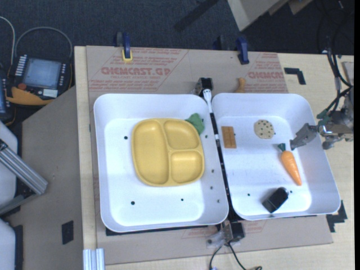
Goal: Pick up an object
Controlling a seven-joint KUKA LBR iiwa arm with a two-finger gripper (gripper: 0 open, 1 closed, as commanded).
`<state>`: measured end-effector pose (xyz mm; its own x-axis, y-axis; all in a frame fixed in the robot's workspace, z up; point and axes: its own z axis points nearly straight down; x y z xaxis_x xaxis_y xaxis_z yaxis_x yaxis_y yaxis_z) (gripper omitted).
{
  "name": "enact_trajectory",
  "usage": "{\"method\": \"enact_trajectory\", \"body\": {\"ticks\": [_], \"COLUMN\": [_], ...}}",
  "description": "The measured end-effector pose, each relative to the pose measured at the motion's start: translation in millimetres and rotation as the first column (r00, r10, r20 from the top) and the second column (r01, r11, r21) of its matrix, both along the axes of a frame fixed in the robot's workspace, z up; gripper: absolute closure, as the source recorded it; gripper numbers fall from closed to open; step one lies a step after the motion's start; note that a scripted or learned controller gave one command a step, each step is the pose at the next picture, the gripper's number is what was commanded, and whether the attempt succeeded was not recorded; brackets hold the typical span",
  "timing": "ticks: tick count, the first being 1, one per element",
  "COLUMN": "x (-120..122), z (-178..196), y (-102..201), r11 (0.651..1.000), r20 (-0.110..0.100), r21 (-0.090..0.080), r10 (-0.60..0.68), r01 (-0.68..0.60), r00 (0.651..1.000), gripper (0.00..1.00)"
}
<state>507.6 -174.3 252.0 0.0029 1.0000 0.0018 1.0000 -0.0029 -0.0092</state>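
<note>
Two white bins sit side by side on the bench, and nearest the camera, in the bottom part of the right bin [320,201], lies a small black block [276,199], tilted and near the front wall. Just beyond it lies a toy carrot [291,166], orange with a green top, its leafy end pointing up and to the left; it looks smooth, tapered and narrow enough for a two-finger grasp across its width. The gripper [306,134] hangs above the right side of this bin, its dark tip just beside the carrot's green end, with nothing between its fingers; whether they are spread or closed cannot be told from this angle. Judging by that, the arm is at the approach step, with nothing picked yet, and the carrot seems the likely target. The next move would call for lining up over the carrot's body, fingers either side of it, then dropping down and closing. Farther back in the same bin lie a round speckled cookie [264,129] and a small tan rectangle [228,137] near the left wall. The left bin [112,207] holds a yellow divided plate [167,151], with a green piece [196,122] at its far right corner
</note>
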Motion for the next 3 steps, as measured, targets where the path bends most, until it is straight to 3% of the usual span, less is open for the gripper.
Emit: {"method": "enact_trajectory", "body": {"ticks": [1, 3], "x": [2, -6], "z": [5, -106], "y": [0, 13], "r11": [1.0, 1.0], "r20": [0.01, 0.001], "r21": [-0.003, 0.002], "r10": [0.003, 0.003], "r01": [-0.003, -0.003], "r00": [1.0, 1.0], "gripper": [0.0, 0.0]}}
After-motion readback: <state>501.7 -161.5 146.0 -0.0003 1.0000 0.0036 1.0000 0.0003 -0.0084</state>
